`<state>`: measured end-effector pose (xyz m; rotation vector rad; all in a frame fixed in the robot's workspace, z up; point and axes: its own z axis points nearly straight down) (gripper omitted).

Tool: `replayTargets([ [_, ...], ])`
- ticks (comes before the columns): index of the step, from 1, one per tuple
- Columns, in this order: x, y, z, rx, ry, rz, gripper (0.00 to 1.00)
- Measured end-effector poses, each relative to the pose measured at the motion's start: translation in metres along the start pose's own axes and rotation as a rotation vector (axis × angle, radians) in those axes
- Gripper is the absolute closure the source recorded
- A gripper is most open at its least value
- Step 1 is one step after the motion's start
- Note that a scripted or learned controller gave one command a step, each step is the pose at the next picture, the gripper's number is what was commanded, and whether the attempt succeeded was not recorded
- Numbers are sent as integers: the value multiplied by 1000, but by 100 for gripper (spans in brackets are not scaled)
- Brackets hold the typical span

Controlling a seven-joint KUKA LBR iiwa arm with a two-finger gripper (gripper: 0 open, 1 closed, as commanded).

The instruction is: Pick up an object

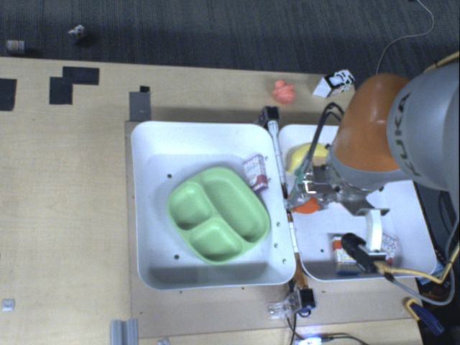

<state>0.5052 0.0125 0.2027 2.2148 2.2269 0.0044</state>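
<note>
Grey arm [424, 128]: in from right, orange band [370, 124] above wrist, over right bin [410, 264]
gripper [305, 192]: low at right bin's left wall; open/shut can't tell
orange obj [307, 207]: just below gripper, contact unclear
yellow obj [302, 157]: right bin, partly under wrist
green tray [218, 213]: 3 compartments, left bin [151, 192]
small packet [256, 172]: touching tray's upper-right edge
</note>
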Motion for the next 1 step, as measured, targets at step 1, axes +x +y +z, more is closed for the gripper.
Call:
replayTargets([
  [1,88,47,19,1,0,0,100],
])
